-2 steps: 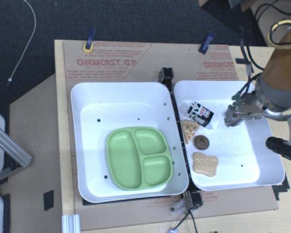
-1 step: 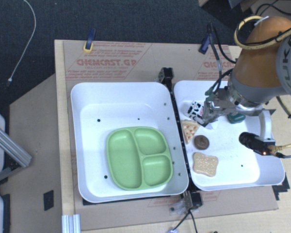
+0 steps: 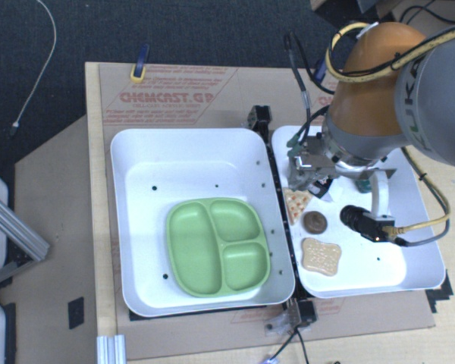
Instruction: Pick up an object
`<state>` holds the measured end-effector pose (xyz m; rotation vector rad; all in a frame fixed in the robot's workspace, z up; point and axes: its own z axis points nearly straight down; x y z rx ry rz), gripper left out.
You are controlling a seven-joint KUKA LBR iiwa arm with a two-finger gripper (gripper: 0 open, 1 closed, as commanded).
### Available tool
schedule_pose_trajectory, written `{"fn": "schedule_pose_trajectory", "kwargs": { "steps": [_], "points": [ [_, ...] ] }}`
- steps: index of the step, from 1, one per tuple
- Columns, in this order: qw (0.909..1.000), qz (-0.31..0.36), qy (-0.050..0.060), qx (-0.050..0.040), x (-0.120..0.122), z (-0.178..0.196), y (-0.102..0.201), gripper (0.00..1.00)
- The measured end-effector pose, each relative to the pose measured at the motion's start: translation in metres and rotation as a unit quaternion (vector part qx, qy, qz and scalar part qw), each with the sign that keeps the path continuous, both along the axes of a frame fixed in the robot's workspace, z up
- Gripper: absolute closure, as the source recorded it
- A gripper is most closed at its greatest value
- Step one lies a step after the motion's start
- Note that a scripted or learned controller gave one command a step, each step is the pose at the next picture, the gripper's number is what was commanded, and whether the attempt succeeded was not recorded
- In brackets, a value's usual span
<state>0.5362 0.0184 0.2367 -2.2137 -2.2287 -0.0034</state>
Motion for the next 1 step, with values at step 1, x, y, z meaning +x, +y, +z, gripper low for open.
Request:
{"fn": "schedule_pose_trajectory", "kwargs": {
  "steps": [1],
  "points": [
    [1.0000,0.000,0.000,0.0000,0.0120,-0.0117,0.0582,1.00]
  ]
}}
